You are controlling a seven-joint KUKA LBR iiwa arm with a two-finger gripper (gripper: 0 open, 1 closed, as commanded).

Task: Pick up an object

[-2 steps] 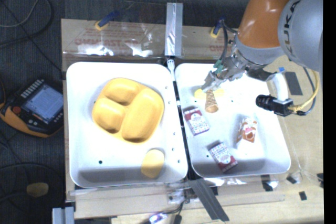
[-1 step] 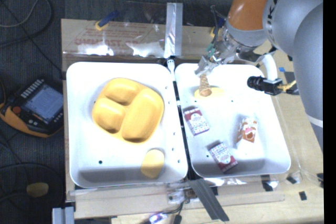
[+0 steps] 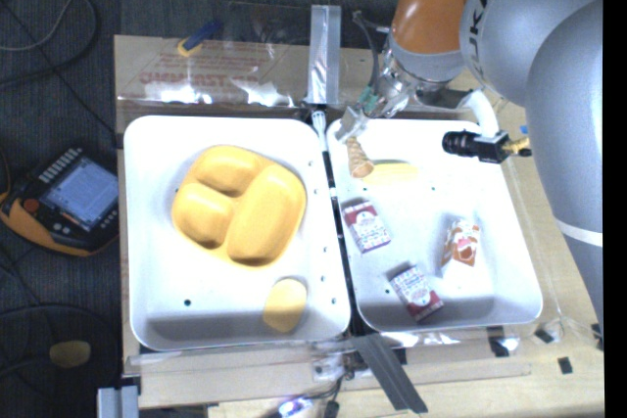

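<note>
Arm [image 3: 529, 44] cut off by the right and top edges; claw [image 3: 355, 124] fingertips too small to tell.

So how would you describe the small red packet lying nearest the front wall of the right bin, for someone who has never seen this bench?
Start at the right bin, the one the arm reaches over. Go to its front wall, on the side away from the claw; the red packet lies there, tilted. A similar red packet sits farther back beside the divider, and the orange-and-white wrapper lies to its right.
</note>
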